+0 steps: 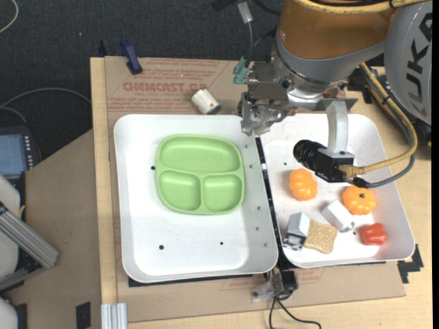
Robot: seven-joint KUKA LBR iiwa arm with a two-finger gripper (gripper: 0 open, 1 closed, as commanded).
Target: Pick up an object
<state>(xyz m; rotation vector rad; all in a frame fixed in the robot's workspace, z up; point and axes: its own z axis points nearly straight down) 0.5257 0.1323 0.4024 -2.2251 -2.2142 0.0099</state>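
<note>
1. Two white bins sit side by side on the bench: the left bin (137, 232) holds a green divided plate (199, 173), and the right bin (384, 245) holds the small objects.
2. The gripper (258, 122) hangs at about 12 o'clock over the seam between the bins, near their far rims; whether it is spread or pressed together cannot be told, and nothing shows in its grasp.
3. In the right bin, an orange fruit (302, 184) lies near the middle, with a small orange pumpkin (359, 199) at its 3 o'clock.
4. A red piece (373, 234) lies toward 5 o'clock of the pumpkin.
5. A tan cracker (320, 237) rests at 6 o'clock in the bin, with a grey-white block (296, 227) touching its left side and a white block (337, 215) just beside its upper right corner.
6. A white cylinder (204, 101) lies on the cardboard beyond the left bin.
</note>
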